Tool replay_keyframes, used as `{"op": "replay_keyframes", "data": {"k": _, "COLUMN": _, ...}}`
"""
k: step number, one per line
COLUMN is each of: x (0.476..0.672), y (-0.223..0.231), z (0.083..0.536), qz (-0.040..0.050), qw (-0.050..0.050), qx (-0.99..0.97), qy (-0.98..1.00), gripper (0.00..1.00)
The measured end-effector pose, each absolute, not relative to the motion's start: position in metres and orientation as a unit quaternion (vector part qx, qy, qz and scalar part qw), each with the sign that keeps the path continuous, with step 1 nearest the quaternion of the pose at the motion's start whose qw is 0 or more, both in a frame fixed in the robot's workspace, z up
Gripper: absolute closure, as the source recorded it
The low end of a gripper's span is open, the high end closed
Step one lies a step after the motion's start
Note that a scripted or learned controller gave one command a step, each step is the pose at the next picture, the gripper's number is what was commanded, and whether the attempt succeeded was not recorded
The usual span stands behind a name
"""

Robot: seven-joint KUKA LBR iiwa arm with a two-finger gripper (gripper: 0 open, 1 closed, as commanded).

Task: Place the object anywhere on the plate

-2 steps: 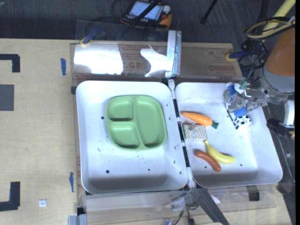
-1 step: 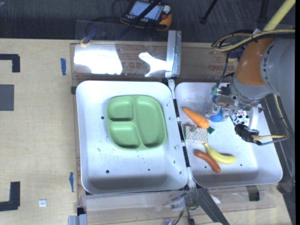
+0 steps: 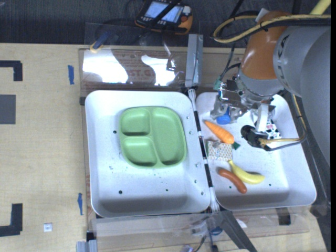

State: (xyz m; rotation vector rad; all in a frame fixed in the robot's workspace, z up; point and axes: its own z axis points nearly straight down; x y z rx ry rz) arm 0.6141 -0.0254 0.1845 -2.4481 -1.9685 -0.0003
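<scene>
I see green plate [image 3: 153,136] bare; carrot [image 3: 219,132] unmoved in right bin [image 3: 294,185]. Jaws [image 3: 227,111] above it, state unclear. Placement pending.

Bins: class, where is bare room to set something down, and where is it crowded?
Free: all three compartments of the green plate, and the left bin floor around it. Crowded: the right bin, with carrot, banana, sausage and end effector.
</scene>
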Motion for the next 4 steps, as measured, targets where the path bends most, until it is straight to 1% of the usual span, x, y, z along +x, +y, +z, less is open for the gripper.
{"op": "replay_keyframes", "data": {"k": 1, "x": 0.598, "y": 0.050, "z": 0.184, "qz": 0.0014, "qw": 0.002, "qx": -0.786, "qy": -0.618, "gripper": 1.00}}
{"op": "replay_keyframes", "data": {"k": 2, "x": 0.614, "y": 0.039, "z": 0.213, "qz": 0.0000, "qw": -0.001, "qx": -0.838, "qy": -0.545, "gripper": 1.00}}
{"op": "replay_keyframes", "data": {"k": 3, "x": 0.641, "y": 0.104, "z": 0.150, "qz": 0.0011, "qw": 0.002, "qx": -0.743, "qy": -0.669, "gripper": 1.00}}
{"op": "replay_keyframes", "data": {"k": 4, "x": 0.642, "y": 0.103, "z": 0.149, "qz": 0.0008, "qw": 0.001, "qx": -0.743, "qy": -0.669, "gripper": 0.00}}
